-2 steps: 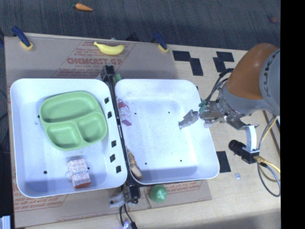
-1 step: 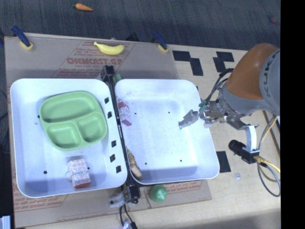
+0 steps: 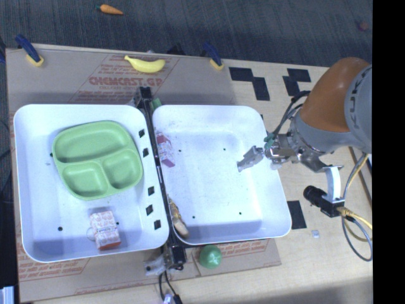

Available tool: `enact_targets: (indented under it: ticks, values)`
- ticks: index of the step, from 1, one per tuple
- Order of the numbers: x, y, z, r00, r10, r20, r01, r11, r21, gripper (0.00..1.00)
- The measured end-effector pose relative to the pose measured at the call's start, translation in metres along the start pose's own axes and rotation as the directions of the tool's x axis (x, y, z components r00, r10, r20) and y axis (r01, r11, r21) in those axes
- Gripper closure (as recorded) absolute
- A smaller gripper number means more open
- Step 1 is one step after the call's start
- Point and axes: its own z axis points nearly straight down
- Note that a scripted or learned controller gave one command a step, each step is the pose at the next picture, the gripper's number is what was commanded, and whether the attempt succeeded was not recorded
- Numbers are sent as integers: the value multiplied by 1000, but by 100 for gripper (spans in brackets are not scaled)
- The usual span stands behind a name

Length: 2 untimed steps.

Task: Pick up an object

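Pincer (image 3: 250, 159) hangs over the right bin (image 3: 209, 227) near its right wall (finger state indeterminate), holding nothing visible. Nearest candidate, a small packet (image 3: 164, 149), lies against the divider, evidently unreached.

A yellow banana (image 3: 145, 63) lies on the cardboard sheet (image 3: 95, 81) behind the bins. A green ball (image 3: 210, 256) rests on the cardboard in front of the right bin. Blue clamps (image 3: 29, 49) grip the sheet's far edge. An orange carrot (image 3: 111, 9) lies on the dark floor.
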Motion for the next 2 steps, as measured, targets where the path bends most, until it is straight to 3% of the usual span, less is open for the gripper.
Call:
enact_targets:
  ticks: [2]
  values:
    - [0,0,0,1000,0,0,0,1000,0,0]
